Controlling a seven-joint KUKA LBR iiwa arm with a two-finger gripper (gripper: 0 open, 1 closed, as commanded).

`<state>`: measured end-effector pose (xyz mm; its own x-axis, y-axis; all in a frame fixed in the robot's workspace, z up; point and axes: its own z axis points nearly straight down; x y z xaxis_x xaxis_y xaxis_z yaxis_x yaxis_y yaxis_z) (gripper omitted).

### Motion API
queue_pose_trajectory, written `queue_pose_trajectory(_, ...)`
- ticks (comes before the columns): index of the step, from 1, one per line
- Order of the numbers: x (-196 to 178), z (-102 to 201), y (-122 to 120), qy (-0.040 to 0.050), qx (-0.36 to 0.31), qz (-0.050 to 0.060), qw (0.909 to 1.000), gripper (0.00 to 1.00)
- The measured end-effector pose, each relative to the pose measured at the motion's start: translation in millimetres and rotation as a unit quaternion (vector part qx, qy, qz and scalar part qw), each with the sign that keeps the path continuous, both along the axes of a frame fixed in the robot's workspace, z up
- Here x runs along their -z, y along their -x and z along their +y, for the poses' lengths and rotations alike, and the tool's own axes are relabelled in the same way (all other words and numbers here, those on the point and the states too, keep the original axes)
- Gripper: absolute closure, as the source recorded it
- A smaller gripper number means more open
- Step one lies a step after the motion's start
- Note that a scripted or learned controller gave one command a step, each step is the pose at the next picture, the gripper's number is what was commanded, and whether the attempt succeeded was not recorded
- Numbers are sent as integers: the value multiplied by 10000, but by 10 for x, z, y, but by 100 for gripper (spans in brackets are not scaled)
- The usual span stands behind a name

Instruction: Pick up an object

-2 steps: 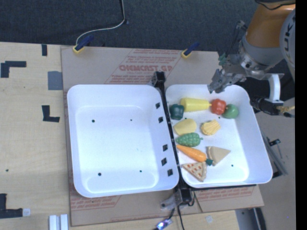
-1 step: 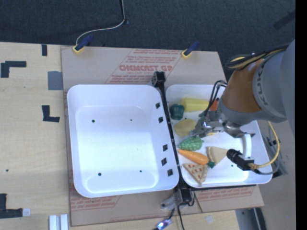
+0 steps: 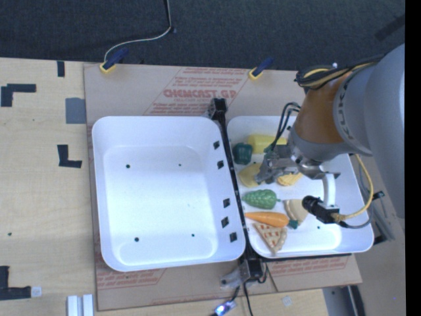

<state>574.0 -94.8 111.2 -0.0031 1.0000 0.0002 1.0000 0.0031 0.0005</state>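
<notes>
Left bin [image 3: 158,196] holds nothing visible, presumably kept free to receive picked items. Right bin [image 3: 348,242] gathers the toy food within the arm's reach: dark green piece [image 3: 242,153], yellow block [image 3: 261,141], green leafy piece [image 3: 260,197], carrot [image 3: 266,219], waffle wedge [image 3: 272,236]. Claw [image 3: 271,168] lowered among them, over a pale yellow piece [image 3: 250,174]; whether released or clenched cannot be told.

I see two bins side by side on the worktop [image 3: 39,196]. The left bin [image 3: 161,189] sits beside the right bin [image 3: 348,242], which holds toy food: a carrot [image 3: 266,219] lies in front of a leafy vegetable [image 3: 260,197], with a waffle [image 3: 271,236] nearest me. The end effector [image 3: 275,166] hangs over the right bin's middle.
</notes>
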Motion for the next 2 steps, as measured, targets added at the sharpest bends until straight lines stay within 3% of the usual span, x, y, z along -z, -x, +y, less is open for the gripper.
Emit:
queue_pose_trajectory(1, 239, 8, 712, -5, 22, 32, 10000, 100)
queue_pose_trajectory(2, -784, 315, -7, 7, -14, -44, 10000, 100)
